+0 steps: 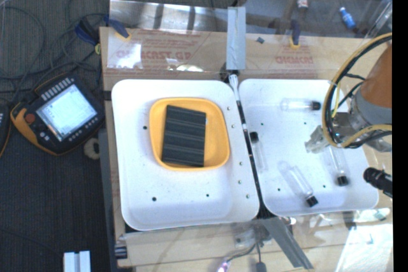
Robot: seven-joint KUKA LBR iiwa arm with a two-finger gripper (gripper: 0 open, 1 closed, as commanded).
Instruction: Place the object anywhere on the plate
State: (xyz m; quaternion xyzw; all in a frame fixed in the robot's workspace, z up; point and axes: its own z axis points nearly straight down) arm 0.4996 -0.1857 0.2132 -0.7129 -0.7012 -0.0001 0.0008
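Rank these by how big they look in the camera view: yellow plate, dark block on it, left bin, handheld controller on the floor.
1. Left bin
2. Yellow plate
3. Handheld controller, though it sits on the floor, farther from the camera, so its rank against the plate is unsure
4. Dark block

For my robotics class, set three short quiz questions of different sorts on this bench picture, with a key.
1. True or false: the dark ridged block lies on the yellow plate.
2. Which bin holds the plate? A) left white bin B) right white bin C) neither.
3. Fill in: the clear tubes with black caps, such as the one nearest the camera, lie in the ____ bin.

Key: 1 true. 2 A. 3 right. The arm reaches in over the right bin's far side.
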